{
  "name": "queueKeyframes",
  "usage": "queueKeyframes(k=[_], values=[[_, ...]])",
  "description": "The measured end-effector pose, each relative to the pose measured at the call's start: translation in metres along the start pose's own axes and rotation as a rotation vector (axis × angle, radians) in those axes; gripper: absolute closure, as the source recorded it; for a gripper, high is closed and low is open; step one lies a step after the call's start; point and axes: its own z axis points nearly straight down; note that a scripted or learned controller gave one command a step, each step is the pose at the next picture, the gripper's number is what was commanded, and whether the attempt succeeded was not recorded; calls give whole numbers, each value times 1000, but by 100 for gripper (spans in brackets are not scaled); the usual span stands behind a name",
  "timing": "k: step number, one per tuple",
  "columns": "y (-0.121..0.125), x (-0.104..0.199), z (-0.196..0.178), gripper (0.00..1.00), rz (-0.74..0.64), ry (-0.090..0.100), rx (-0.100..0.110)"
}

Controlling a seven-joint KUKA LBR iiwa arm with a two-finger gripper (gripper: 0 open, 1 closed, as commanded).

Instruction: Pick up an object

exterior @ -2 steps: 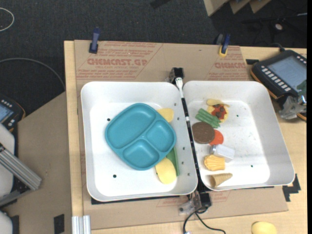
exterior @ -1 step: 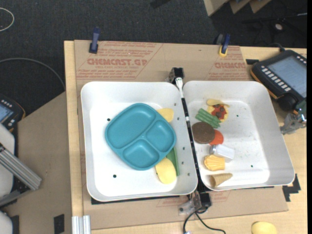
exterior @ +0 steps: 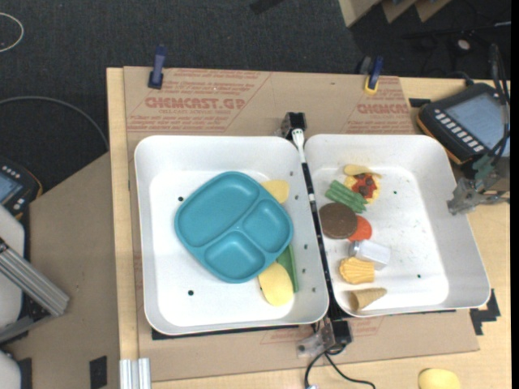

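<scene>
The cardboard-covered tabletop (exterior: 203, 96) is carrying two white bins side by side. The left bin (exterior: 150, 241) is holding a blue divided plate (exterior: 233, 227), which is taking up most of its floor and crowding two yellow pieces, one at its far edge (exterior: 276, 190) and one at its near edge (exterior: 276, 285), with a green strip (exterior: 288, 266) lying beside the latter. The right bin (exterior: 430, 241) is keeping its things bunched along its left side: a brown disc (exterior: 337, 220), a green piece (exterior: 345, 194) just behind it, a red piece (exterior: 362, 230) touching the disc, then a pale block (exterior: 373, 254), a ridged yellow piece (exterior: 357, 271) and a tan cone (exterior: 366, 298) near the front wall. Whether the claw is apart or together I cannot tell. The pick is not yet begun. The cone is probably offering the cleanest grasp, sitting slightly apart from its neighbours; coming straight down across its narrow width, clear of the wall, should be avoiding nudging the pile.
</scene>
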Motion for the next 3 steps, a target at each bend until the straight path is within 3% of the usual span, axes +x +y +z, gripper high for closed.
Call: queueKeyframes(k=[1,2,3], values=[[43,69,-65,100,-4,0,-6],[9,24,-7,100,12,1,12],[-8,-26,34,100,12,1,10]])
